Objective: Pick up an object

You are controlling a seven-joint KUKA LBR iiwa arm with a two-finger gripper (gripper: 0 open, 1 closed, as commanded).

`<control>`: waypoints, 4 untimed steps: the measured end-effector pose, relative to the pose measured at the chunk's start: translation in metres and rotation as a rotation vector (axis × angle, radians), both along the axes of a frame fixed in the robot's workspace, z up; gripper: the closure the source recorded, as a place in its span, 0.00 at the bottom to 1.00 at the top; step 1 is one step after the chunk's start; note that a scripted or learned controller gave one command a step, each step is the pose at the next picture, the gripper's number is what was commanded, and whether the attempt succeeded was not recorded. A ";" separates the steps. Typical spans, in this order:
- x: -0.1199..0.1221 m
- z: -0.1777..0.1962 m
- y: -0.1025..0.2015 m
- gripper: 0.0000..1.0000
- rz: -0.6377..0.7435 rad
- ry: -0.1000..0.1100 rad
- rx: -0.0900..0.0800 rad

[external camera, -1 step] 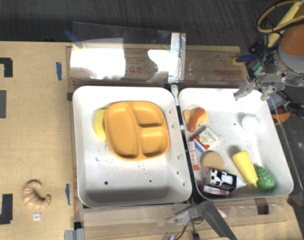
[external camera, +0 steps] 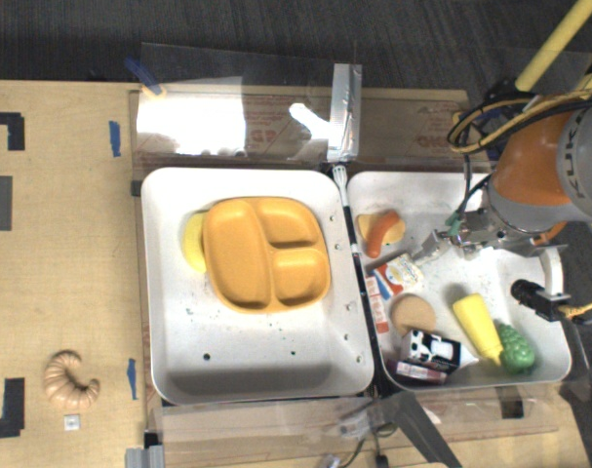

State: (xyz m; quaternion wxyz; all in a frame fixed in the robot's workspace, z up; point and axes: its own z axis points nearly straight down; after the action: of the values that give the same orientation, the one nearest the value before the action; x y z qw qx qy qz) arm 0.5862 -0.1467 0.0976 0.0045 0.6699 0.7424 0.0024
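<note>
Lying near the bench's front left corner: a tan croissant-shaped toy, well apart from both bins.

Sitting in the left bin: an orange divided tray, placed toward the back edge and centre, with a yellow item showing partly from under the tray's left side, near the bin's left wall.

Resting in the right bin, from left to right:
- near the back left corner, an orange-and-white peach-like piece;
- along the left wall, a red-and-white packet, with a small white-and-yellow wrapper just beside it;
- toward the front left, a round tan bun, and in front of it a black-and-white box near the front edge, with a dark pink-edged item touching that box's front;
- toward the front right, a yellow corn cob tilted, touching a green bumpy item at the front right corner.

Reaching in over the right bin's back right area: the grey arm with orange band. Pointing left above the bin floor, between the peach-like piece and the corn cob: the gripper. Gripper finger state: cannot tell. Nothing seen between the fingers.
</note>
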 end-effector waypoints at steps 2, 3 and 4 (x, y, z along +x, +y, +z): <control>-0.088 0.001 0.009 1.00 -0.028 -0.003 -0.001; -0.089 0.001 0.009 0.00 -0.028 -0.001 -0.001; -0.024 -0.010 0.005 0.00 0.017 0.004 0.000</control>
State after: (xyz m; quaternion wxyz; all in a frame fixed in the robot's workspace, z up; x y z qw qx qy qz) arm 0.5622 -0.1421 0.0874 0.0031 0.6636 0.7481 0.0014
